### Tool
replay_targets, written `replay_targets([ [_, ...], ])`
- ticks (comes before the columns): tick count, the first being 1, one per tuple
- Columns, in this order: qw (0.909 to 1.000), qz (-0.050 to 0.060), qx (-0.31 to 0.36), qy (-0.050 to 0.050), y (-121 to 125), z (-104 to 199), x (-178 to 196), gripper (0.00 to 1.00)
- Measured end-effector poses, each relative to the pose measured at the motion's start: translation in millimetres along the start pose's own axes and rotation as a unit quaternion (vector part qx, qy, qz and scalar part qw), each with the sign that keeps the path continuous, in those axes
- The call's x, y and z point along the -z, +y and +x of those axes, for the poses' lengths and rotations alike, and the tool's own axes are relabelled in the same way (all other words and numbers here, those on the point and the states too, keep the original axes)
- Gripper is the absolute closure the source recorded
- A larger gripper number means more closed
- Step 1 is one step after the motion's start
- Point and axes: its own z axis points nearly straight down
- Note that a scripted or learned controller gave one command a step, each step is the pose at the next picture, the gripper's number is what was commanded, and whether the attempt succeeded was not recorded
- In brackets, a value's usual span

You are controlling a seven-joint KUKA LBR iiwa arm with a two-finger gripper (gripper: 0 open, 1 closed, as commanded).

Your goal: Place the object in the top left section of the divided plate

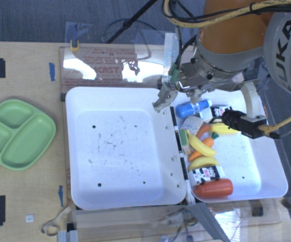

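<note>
While pincer (164, 98) hangs apart, gripping nothing | divided plate (17, 133): pale green, three sections, on bench

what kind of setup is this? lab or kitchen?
Probably a robotics lab pick-and-place bench: KUKA arm over two white bins, toy food piled in the right one, green divided plate on a taped board.

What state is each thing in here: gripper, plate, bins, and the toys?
gripper: above the divider between the bins, holding nothing visible
divided plate: on the bench left of the bins, all sections bare
left bin: no objects inside
right bin: holds the toy pile
bananas: lying in the pile
blue bottle: on its side
red toy: lying at the front edge
</note>
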Motion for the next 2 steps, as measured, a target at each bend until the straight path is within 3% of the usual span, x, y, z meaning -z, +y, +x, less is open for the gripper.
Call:
replay_targets([
  [1,1.0000,0.001,-0.002,0.000,-36,62,-40,0.00],
  [2,0.9983,0.000,0.059,0.000,-25,47,-43,0.00],
])
